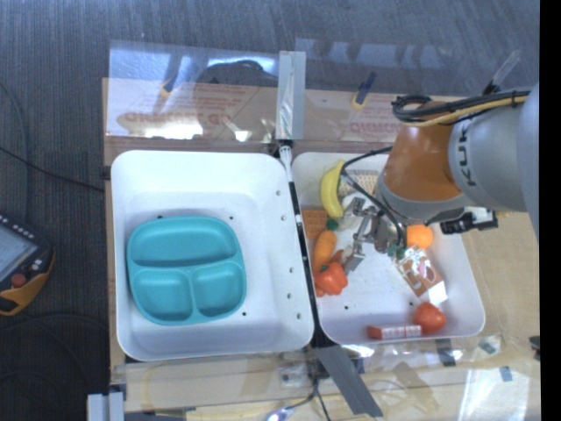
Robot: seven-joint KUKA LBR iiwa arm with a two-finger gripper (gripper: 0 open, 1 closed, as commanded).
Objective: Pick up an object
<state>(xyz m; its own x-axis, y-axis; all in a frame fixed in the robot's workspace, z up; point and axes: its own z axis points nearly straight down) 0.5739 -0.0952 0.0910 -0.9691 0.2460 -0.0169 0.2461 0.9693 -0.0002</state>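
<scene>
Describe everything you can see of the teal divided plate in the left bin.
The teal divided plate looks like matte plastic, a rounded rectangle with three compartments: one long section along its far side and two smaller ones nearer the camera. It lies flat, right side up, on the floor of the left white bin, toward that bin's left side. Nothing sits in it.

two white bins [210,169] sit side by side. the left bin has one teal divided tray [185,267]. the right bin has one banana [331,191], one carrot [323,247], one red pepper [331,278], one orange [420,236], one tomato [429,317], one packet [420,273] and one red tube [394,331].
</scene>
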